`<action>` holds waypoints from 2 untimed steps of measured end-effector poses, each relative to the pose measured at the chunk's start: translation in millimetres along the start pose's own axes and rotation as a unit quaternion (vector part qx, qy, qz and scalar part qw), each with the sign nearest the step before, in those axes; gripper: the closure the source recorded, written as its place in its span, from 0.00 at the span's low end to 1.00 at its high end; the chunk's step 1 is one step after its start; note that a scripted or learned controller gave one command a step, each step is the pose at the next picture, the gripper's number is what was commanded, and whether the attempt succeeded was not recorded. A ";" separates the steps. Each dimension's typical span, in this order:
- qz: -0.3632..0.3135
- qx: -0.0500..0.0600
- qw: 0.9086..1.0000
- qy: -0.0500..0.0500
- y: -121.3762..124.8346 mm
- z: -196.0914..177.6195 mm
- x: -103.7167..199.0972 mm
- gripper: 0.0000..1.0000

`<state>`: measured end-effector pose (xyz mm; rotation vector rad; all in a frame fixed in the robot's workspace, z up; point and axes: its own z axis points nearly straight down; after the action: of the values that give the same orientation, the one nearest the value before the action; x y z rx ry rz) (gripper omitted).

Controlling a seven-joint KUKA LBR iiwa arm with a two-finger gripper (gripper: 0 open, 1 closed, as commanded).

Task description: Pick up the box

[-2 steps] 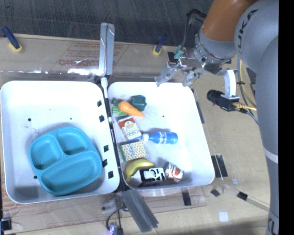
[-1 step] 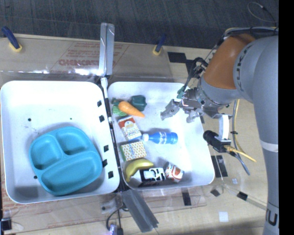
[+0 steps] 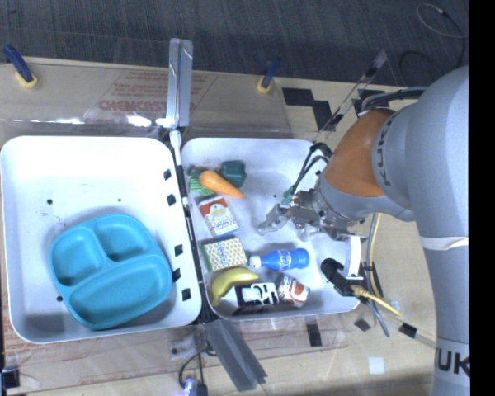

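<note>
A small red and white box lies flat near the left wall of the right bin. Just below it lies a second box, yellow-green with a pattern. My gripper hangs over the middle of the right bin, to the right of the red and white box and apart from it. The grey arm with its orange band reaches in from the right. I see nothing held at the gripper's tip.
The right bin also holds a carrot, a green object, a blue bottle, a banana, a dark packet and a small can. A blue divided plate lies in the left bin.
</note>
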<state>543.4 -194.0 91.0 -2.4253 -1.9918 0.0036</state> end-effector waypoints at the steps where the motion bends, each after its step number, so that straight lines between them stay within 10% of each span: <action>1: 0.231 0.000 0.973 0.000 -6.8 -23.8 5.4 0.00; 2: 0.227 0.001 0.974 0.000 -48.2 0.7 59.5 0.00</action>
<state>507.6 -126.2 90.5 -2.8125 -1.3896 0.0060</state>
